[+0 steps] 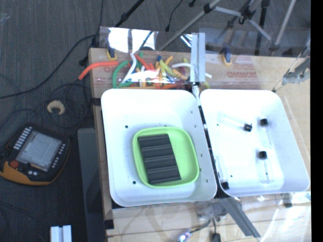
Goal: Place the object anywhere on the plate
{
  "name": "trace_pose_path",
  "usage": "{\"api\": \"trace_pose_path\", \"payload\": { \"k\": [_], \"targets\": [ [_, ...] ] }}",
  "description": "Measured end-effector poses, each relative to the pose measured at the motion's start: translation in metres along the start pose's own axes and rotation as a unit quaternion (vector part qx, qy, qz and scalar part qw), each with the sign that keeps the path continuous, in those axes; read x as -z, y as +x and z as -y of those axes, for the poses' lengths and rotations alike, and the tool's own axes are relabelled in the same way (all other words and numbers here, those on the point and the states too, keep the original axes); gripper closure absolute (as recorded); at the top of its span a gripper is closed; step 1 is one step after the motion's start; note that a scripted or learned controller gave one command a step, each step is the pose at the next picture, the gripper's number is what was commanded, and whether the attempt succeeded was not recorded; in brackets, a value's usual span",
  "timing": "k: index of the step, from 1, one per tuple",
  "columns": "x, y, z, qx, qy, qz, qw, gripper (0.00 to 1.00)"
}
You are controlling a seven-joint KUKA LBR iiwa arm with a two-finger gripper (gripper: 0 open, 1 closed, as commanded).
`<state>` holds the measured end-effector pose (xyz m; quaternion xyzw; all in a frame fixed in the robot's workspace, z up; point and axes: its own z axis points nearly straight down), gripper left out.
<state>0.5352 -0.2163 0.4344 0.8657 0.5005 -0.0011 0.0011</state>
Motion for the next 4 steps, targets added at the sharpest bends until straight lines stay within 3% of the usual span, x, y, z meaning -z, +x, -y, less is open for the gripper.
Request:
{"api": "trace_pose_path", "payload": {
  "k": [1, 2, 4],
  "targets": [
    [0.0, -0.006, 0.01, -0.05, 0.0, 0.0, 0.9987, 0.0],
    [0.0, -0.019, 0.034, -0.135, 0.0, 0.0, 0.9909, 0.0],
    [-0.001, -0.006, 0.004, -0.22, 0.001, -0.001, 0.9755, 0.0]
  ]
}}
